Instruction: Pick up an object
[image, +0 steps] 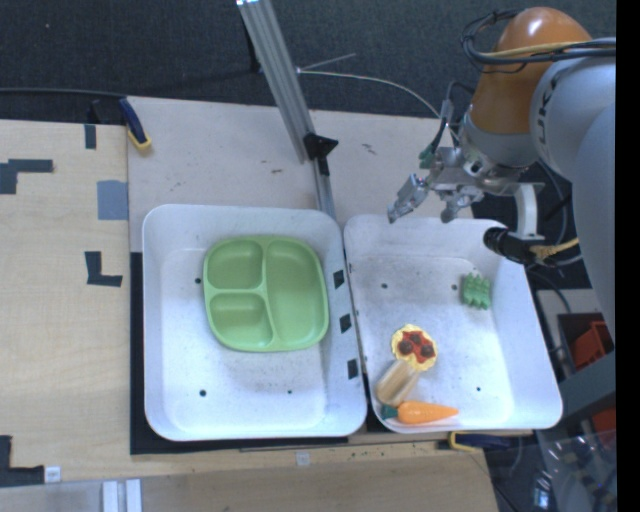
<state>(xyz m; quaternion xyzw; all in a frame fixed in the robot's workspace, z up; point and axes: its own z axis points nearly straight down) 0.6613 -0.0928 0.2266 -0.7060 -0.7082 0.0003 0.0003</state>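
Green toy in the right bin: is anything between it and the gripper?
Nothing visible. The gripper sits open above the right bin's far edge; bare bin floor separates it from the green toy. The other toys lie nearer the camera.

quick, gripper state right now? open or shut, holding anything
Gripper: open, fingers spread, nothing between them; it hangs over the far edge of the right bin.

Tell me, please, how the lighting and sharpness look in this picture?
Camera view: even, soft light, faint shadows; mild glare on the white bins' rims; green divided plate and orange toy carrot fairly sharp; two-finger gripper slightly soft; overall coarse, low-resolution grain.
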